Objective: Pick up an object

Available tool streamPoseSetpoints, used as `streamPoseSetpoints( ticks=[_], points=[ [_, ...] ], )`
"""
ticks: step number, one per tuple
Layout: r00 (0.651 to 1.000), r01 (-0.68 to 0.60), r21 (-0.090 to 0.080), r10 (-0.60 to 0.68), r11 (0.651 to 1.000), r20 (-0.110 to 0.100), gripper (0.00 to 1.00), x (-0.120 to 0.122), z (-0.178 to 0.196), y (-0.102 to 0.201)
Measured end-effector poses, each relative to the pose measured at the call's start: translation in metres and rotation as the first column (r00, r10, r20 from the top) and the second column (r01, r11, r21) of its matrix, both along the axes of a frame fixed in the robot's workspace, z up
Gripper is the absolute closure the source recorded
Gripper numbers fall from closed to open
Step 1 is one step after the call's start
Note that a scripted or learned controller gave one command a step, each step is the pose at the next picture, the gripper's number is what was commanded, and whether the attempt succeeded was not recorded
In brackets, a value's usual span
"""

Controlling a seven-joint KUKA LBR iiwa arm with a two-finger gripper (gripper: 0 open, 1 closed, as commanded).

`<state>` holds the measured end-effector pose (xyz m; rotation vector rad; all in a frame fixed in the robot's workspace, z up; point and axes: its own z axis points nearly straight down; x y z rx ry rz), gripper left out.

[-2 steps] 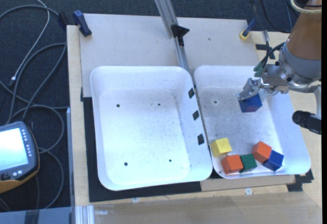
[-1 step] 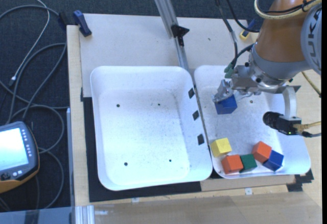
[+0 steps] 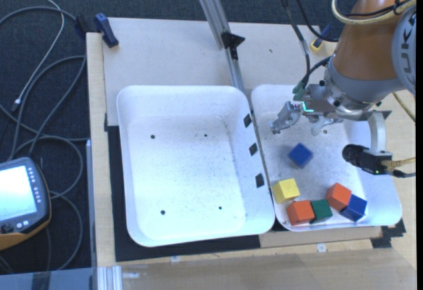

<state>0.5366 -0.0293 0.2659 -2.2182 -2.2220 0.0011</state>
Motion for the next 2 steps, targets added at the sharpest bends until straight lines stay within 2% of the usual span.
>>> streamPoseSetpoints(
  ticks=[1, 2],
  points=[
    [1.000, 0.001, -0.001, -0.001, 1.000, 0.011, 0.00, -0.044, 0.072, -0.011],
    [1.000, 0.004, -0.001, -0.004, 1.000, 0.002, 0.00, -0.056, 0.072, -0.037]
  ],
)
